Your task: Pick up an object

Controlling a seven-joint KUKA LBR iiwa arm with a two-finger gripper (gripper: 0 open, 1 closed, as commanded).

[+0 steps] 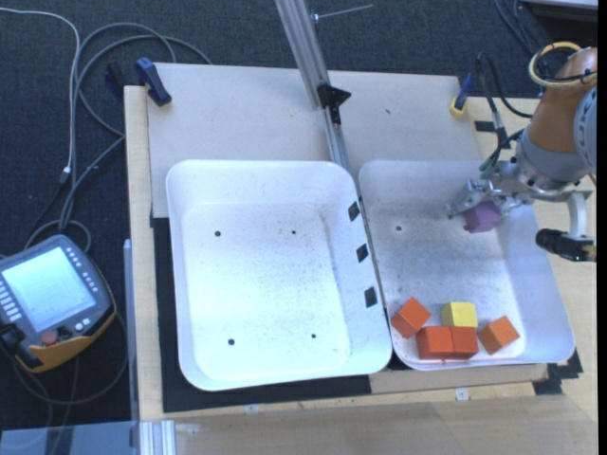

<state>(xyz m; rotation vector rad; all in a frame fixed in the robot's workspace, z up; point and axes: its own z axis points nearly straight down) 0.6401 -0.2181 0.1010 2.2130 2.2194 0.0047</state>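
My gripper [482, 207] hangs over the back of the right bin [427, 254], reaching in from the right. A small purple block [484, 219] sits between its metal fingers, and the gripper is shut on it. At that bin's front edge lie several other blocks: an orange one [410, 317], a yellow one [460, 313], a red-orange one [448, 342] and another orange one [499, 334].
The left bin [256, 273] stands beside the right one, their rims touching. A slanted metal pole [303, 45] runs down to the gap between the bins. A teach pendant [47, 297] lies off the bench at the left.
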